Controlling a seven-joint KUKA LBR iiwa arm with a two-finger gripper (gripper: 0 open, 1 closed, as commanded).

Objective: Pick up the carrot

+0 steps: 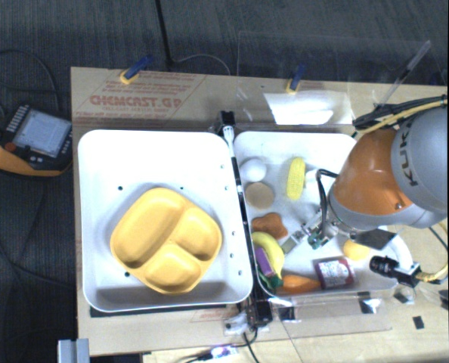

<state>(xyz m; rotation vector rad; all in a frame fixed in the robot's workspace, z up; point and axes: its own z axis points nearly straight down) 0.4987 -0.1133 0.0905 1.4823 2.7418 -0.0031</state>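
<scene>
Carrot [300, 283] lies lengthwise along the right bin's [338, 141] near wall; end effector [313, 233] grip unclear.

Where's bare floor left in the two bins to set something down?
Left bin: bare white floor rings the yellow divided plate, widest along the top edge and both upper corners. Right bin: crowded along its left and bottom by the egg, corn, banana, carrot and can; the arm covers much of its right.

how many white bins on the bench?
2. The left bin holds a yellow divided plate. The right bin holds the carrot, corn and other items, with the arm over it.
</scene>
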